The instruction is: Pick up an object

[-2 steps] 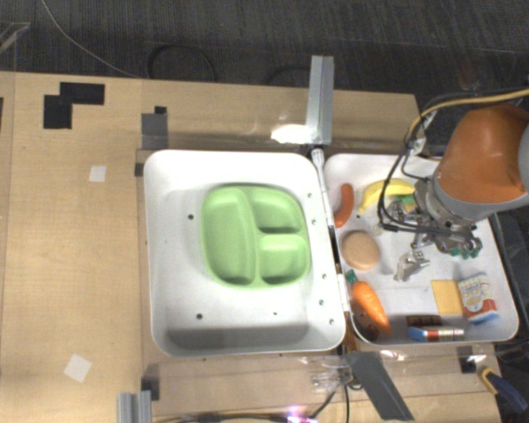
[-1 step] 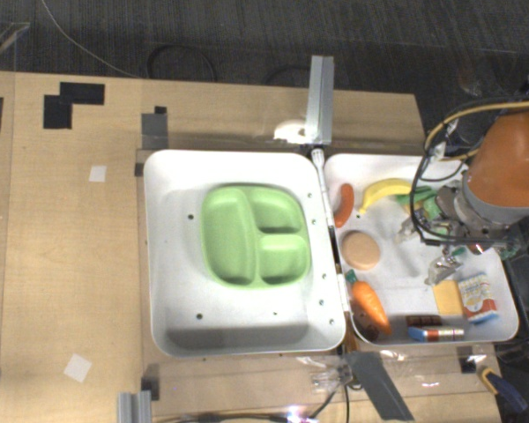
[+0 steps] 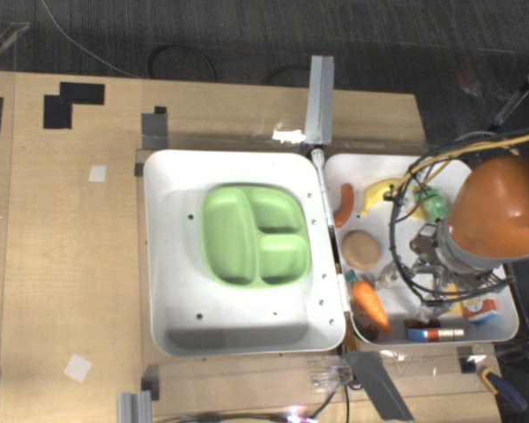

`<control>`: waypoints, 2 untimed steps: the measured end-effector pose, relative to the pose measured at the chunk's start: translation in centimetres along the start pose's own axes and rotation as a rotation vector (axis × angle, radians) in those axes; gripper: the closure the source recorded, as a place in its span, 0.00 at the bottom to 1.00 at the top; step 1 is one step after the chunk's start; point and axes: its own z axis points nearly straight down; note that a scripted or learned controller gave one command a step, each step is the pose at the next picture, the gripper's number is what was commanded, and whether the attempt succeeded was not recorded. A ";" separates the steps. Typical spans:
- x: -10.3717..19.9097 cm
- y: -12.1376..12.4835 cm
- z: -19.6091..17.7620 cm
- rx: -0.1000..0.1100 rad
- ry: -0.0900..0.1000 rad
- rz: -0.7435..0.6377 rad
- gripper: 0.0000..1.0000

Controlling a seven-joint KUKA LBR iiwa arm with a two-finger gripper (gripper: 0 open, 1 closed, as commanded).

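The right bin (image 3: 507, 324) holds several small items: a red sausage (image 3: 344, 204), a yellow banana (image 3: 381, 195), a green piece (image 3: 434, 206), a round tan disc (image 3: 362, 248), an orange carrot (image 3: 369, 305) and a marker (image 3: 435, 332) with red and blue ends near the front wall. The arm's orange band (image 3: 502, 208) and grey wrist (image 3: 463, 267) hang over the right half of that bin and hide the gripper beneath them. Black cables loop around the wrist.
The left bin (image 3: 172, 324) carries a green divided plate (image 3: 252, 234) with three compartments. A grey metal post (image 3: 319, 100) stands behind the seam between the bins. Wooden bench surface lies to the left, with black marks at the far left.
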 end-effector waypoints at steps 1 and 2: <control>3.1 -4.5 -2.1 -0.005 0.004 -0.246 0.00; 6.0 -4.7 0.5 0.001 -0.003 -0.289 0.00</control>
